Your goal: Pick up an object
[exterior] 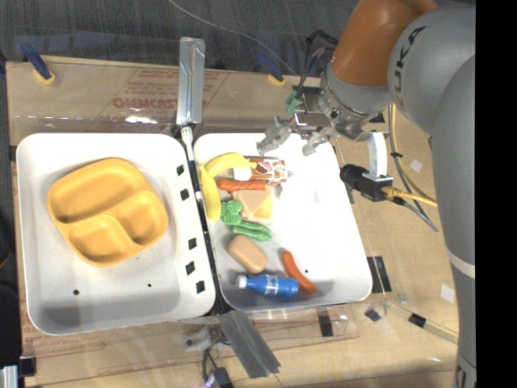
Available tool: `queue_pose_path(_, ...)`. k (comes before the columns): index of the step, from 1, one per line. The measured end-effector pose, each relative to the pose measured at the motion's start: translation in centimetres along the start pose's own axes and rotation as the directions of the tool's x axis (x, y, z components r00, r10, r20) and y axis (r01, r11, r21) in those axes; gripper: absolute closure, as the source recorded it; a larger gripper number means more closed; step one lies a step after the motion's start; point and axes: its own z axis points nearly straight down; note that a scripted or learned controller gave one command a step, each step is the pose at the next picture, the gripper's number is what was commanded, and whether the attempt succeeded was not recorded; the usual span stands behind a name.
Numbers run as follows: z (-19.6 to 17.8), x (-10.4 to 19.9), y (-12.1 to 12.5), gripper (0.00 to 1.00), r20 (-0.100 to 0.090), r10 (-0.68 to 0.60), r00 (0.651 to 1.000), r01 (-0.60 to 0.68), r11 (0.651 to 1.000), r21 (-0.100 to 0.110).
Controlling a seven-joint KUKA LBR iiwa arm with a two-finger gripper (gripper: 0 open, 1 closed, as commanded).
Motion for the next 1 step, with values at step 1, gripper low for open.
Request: queue_pose_path(1,17.27,0.57,0.08,0.00,0.002,-0.058,0.998,0.058,0.998,-0.020)
